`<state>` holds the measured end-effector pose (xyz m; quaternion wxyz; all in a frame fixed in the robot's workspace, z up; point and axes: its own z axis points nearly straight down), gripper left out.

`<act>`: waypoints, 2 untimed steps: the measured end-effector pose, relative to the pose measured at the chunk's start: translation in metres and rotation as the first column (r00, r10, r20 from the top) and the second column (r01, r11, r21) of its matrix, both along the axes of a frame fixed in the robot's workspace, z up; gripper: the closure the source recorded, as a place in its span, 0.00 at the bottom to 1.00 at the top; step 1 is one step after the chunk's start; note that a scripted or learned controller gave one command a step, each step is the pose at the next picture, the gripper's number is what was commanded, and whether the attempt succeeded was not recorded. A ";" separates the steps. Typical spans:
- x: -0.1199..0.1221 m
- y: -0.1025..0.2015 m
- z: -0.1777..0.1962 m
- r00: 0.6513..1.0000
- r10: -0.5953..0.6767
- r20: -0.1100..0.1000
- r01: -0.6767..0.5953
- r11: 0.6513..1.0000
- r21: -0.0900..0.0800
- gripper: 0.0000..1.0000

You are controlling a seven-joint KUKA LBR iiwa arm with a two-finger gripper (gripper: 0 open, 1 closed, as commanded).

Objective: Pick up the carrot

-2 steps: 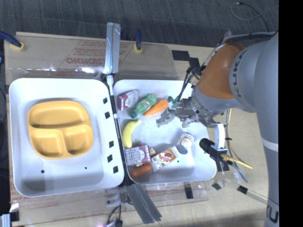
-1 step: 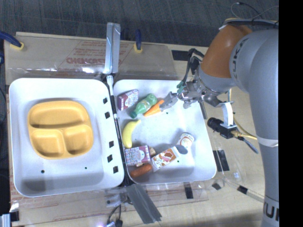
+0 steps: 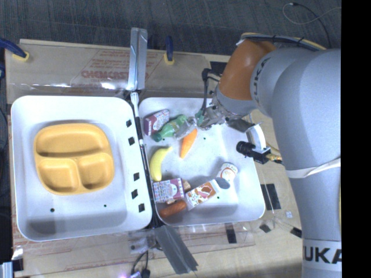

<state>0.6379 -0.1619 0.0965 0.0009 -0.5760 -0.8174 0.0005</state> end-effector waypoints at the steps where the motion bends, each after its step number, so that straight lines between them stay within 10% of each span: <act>1: -0.037 0.000 -0.005 0.981 0.192 -0.002 -0.192 0.981 0.001 0.00; 2: 0.018 0.010 -0.005 0.989 0.149 -0.004 -0.149 0.989 -0.001 0.00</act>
